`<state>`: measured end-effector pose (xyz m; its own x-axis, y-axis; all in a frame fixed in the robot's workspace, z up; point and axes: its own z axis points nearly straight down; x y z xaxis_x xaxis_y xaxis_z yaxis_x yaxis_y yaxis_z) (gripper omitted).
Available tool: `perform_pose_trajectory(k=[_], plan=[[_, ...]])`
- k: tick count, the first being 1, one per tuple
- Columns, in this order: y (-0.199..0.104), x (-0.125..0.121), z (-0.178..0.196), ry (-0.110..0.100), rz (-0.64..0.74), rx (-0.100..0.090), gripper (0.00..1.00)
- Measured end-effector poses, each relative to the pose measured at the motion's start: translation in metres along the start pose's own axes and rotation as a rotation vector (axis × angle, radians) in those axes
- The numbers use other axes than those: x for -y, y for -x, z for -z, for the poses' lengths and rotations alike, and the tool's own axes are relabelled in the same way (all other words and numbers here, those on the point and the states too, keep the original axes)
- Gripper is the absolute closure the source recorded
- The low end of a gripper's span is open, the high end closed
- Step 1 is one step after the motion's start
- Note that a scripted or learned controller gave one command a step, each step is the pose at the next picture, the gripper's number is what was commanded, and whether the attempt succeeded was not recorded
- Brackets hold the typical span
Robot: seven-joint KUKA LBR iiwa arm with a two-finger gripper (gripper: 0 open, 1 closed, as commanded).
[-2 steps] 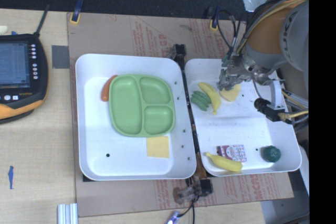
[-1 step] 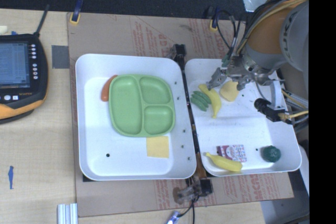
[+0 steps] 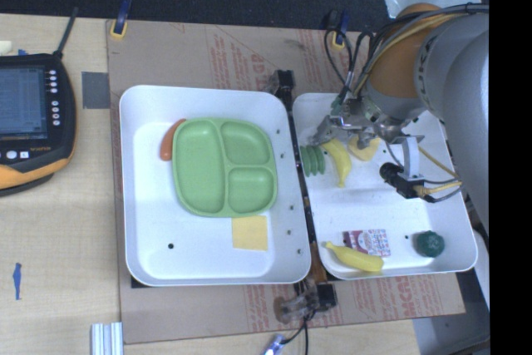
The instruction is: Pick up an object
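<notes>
Two white bins sit side by side on the bench. The left bin (image 3: 141, 179) has a green plate (image 3: 224, 166) with three parts in it. An orange thing (image 3: 169, 139) peeks out from under the plate's left side. A flat yellow square (image 3: 250, 233) lies just below the plate, touching its edge.

The right bin (image 3: 449, 216) has more small things. A green ribbed toy (image 3: 312, 160) lies by the bin's left wall. Next to it is a yellow toy (image 3: 340, 162), long and bent. Another yellow piece (image 3: 364, 149) sits just beside that, partly under the arm. At the front of this bin there is a yellow banana (image 3: 356, 258) by the front edge. A small red and white packet (image 3: 366, 241) touches the banana from behind. A dark green ball (image 3: 430, 244) rests near the front right corner, apart from the others.

The arm (image 3: 432, 71) comes in from the right and bends down over the back of the right bin. The gripper (image 3: 353, 125) hangs right above the yellow toys. I cannot tell how its fingers are set, because metal parts and wires crowd the spot. A black cable part (image 3: 403, 179) hangs below the arm, over the middle of the bin.

The middle of the right bin is bare white floor. The green ribbed toy is tight against the wall. A screen box (image 3: 29, 120) lies on the bench, well to the left of the bins.
</notes>
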<state>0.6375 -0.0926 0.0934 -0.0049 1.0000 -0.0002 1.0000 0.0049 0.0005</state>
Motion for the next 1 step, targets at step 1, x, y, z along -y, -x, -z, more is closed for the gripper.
perform_pose_trajectory(k=[1], plan=[[0.0127, -0.0025, -0.0011, -0.002, -0.002, 0.0, 0.0]])
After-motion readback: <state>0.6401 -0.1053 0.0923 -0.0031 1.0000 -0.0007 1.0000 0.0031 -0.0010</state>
